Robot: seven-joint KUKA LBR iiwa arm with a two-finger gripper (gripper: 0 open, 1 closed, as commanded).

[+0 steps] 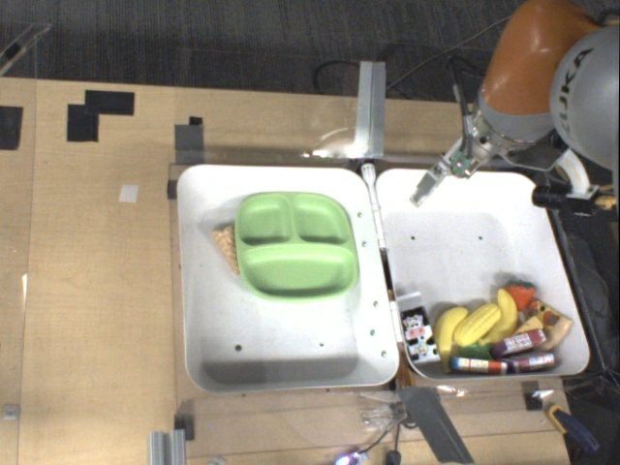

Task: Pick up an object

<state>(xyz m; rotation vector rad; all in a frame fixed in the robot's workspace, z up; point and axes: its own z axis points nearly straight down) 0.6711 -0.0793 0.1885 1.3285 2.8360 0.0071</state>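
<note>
Bench (pixel 87 260) of pale wood, dark carpet beyond. Left bin (pixel 208 342) holds green tray (pixel 295 243); right bin (pixel 465 245), bananas (pixel 475 324) near-right. Gripper (pixel 426 190) over right bin's far edge, grip state cannot be told.

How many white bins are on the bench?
2. The left bin holds a green tray. The right bin sits beside it, with bananas and other small things piled in its near corner.
</note>
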